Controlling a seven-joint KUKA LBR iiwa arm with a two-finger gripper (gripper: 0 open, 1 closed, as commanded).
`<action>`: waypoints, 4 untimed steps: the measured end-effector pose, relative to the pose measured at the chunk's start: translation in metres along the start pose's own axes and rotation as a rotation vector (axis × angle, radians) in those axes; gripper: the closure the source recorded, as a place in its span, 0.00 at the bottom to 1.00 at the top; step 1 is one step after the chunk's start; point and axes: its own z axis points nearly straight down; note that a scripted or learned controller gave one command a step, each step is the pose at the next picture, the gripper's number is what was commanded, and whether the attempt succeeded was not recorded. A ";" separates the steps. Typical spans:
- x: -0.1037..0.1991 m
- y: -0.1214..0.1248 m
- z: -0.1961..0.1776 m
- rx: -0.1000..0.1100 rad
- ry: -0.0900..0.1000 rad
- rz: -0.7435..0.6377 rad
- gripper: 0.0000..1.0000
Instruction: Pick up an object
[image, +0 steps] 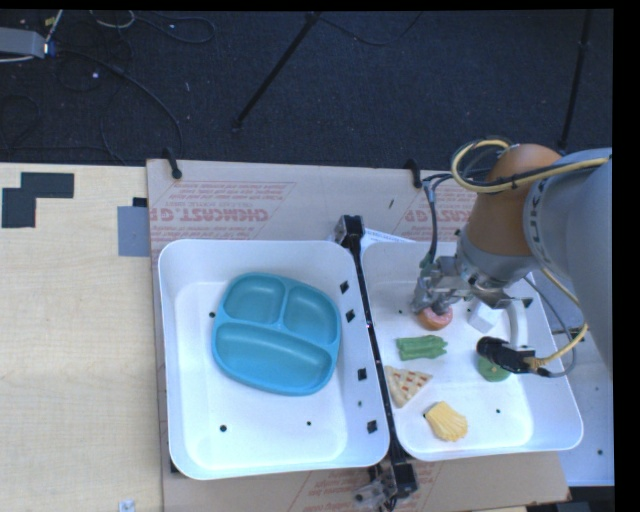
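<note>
The gripper (436, 303) sits directly over a small pink-orange object (435, 319) at centre-right of the frame, in the right bin (560, 425); its opening cannot be told. An off-centre close could squirt it away.
</note>
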 end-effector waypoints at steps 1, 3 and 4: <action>-0.004 0.010 -0.049 0.009 0.008 -0.004 1.00; -0.012 0.010 -0.146 0.007 0.008 -0.005 1.00; 0.038 0.000 -0.133 0.016 0.010 -0.008 1.00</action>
